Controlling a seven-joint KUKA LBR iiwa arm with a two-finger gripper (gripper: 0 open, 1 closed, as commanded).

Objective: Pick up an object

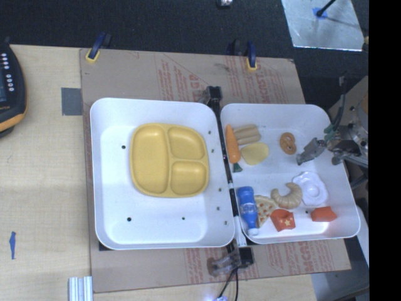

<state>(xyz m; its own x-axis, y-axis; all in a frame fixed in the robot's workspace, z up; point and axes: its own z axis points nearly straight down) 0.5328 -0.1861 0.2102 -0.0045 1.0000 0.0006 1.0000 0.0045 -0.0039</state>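
The right bin (pixel 276 113) holds several toy foods: an orange carrot (pixel 232 144), a tan sausage roll (pixel 247 133), a pale yellow slice (pixel 254 153), a brown pretzel (pixel 287 143), a croissant (pixel 288 195), a white lump (pixel 311 188), a red piece (pixel 323 214), a red cube (pixel 282 219), a pizza slice (pixel 265 205) and a blue bottle (pixel 245 207). My gripper (pixel 322 154) hangs over the bin's right side, above the white lump and right of the pretzel. Its fingers are spread open, with nothing between them.
The left bin (pixel 106 168) holds a yellow divided plate (pixel 169 159). A black clamp (pixel 214 95) sits where the two bins meet at the back. Brown cardboard (pixel 156 74) lies under both bins. A dark device (pixel 9 86) rests at the bench's far left.
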